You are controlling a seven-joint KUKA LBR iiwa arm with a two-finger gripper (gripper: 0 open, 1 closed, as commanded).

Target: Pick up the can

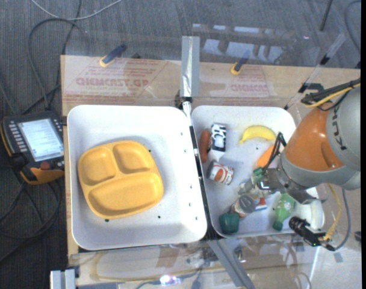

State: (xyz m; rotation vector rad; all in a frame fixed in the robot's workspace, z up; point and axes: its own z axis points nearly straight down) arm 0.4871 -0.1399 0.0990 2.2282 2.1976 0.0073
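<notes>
Now the arm reaches in from 3 o'clock, its orange band over the right bin's right half. Below the wrist the gripper hangs low over the bin's clutter, but its tips are lost among dark parts and I cannot tell how they stand.

Just at 9 o'clock of the gripper lies the can, on its side near the bin's middle, white and red, apart from the gripper. At 12 o'clock of the can sits a small black-and-white carton, with a reddish sausage-like piece beside it along the bin's left wall. A banana lies toward 1 o'clock of the can, and an orange carrot slants just under the arm's edge. Toward 5 o'clock of the can a grey round thing and a dark green pepper sit near the bin's front wall; a green bottle lies at the pepper's 3 o'clock.

Over at 9 o'clock, the left bin holds a yellow tray with three compartments. A pendant with a lit screen lies on the floor beyond it.
</notes>
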